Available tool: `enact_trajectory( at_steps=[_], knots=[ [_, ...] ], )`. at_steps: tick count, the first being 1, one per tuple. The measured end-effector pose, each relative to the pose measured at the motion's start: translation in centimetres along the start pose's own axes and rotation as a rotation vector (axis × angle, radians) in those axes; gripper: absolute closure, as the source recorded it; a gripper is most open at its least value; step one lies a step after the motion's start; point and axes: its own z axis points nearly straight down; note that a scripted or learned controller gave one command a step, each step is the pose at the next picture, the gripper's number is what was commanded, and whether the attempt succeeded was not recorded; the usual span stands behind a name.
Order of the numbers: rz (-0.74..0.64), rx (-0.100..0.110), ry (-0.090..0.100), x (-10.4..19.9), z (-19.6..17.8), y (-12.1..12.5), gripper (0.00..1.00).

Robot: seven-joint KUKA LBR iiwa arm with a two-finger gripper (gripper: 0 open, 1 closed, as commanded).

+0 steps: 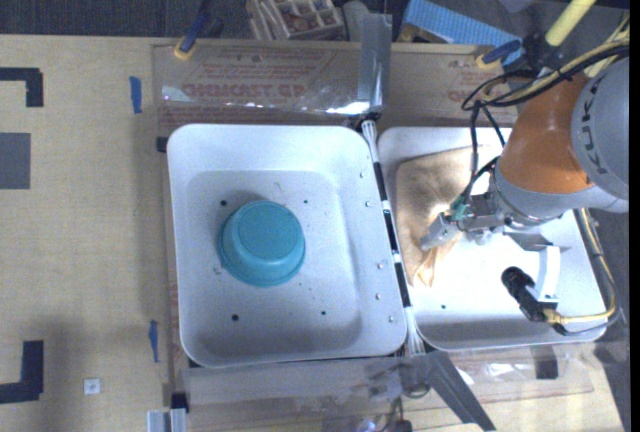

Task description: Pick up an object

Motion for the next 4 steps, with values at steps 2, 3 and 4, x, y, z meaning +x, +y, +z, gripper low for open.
enact_trajectory(
  at_steps=[2,3,4],
  knots=[
    [-0.116,-0.003,-0.002,-3.9,-10.4,3.5,0.0],
    [-0.209,-0.007,-0.003,-0.4,0.6,5.2,0.0],
    [-0.205,-0.01,-0.003,-0.7,-0.4,5.2,1.0]
  ],
)
